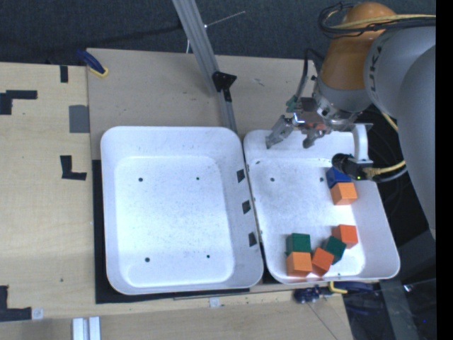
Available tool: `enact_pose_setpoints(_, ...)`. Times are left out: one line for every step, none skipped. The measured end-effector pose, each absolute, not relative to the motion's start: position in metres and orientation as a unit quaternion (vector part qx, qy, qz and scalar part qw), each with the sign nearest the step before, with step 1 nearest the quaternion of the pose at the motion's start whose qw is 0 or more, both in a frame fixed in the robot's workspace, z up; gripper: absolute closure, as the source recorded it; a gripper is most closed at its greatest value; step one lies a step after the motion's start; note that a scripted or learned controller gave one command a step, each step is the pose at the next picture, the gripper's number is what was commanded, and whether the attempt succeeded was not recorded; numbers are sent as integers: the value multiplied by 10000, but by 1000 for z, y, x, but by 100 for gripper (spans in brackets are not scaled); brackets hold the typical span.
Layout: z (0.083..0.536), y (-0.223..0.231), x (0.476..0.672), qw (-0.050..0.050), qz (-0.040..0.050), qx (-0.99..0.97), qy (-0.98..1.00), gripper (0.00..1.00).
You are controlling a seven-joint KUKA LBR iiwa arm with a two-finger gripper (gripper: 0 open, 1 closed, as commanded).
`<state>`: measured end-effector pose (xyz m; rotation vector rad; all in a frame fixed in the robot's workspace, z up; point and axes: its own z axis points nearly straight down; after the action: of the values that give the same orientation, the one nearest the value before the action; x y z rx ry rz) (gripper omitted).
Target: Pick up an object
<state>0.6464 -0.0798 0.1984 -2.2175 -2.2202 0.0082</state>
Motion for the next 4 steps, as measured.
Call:
enact_pose_setpoints(143, -90, 643, 19, 30, -7068, -7074, 0)
enact_pose_setpoints(157, -88, 644, 8, 9, -7056, -7087, 100)
enact_pose_setpoints(208, -78, 640, -13, -15, -7060, -7082, 100)
enact_pose_setpoints(261, -78, 642, -20, -18, -7062, -7080, 100)
